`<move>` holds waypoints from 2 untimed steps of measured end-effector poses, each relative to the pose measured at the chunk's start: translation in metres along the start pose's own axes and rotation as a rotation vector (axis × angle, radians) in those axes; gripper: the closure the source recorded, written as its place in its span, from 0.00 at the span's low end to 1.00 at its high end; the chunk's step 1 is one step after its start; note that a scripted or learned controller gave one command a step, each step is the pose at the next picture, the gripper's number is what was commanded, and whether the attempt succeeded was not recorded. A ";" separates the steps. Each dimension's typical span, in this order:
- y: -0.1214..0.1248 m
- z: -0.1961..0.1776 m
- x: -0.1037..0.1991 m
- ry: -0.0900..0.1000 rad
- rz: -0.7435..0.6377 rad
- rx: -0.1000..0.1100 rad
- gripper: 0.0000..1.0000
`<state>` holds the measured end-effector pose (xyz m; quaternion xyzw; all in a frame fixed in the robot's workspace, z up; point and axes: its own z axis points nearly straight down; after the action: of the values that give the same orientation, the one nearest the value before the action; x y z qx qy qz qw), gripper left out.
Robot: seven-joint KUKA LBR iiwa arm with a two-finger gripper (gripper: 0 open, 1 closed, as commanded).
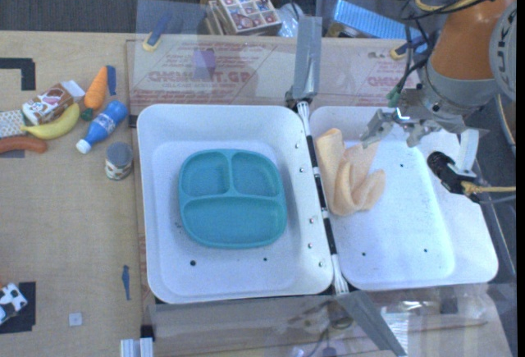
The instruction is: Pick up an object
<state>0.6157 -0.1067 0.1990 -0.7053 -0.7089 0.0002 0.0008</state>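
Banana [51,125], bottle [102,125], can [119,160] on bench [66,249]

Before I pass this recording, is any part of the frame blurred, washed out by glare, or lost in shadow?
Camera view: lighting is even and soft, shadows faint; the teal tray and yellow cloth read sharply; the gripper is slightly soft and its fingers hard to resolve; the clear panel behind the bins shows mild sheen, dimming its red lettering.

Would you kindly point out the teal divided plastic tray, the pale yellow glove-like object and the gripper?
Teal divided plastic tray [232,198], camera view, centre ridge.
Pale yellow glove-like object [349,180], camera view, its middle.
Gripper [400,132], camera view, between fingertips.
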 end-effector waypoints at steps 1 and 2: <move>-0.018 0.102 0.011 -0.001 -0.054 -0.004 0.00; -0.057 0.108 0.009 0.000 -0.089 -0.014 0.00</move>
<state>0.5582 -0.0979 0.0908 -0.6731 -0.7395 -0.0047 -0.0044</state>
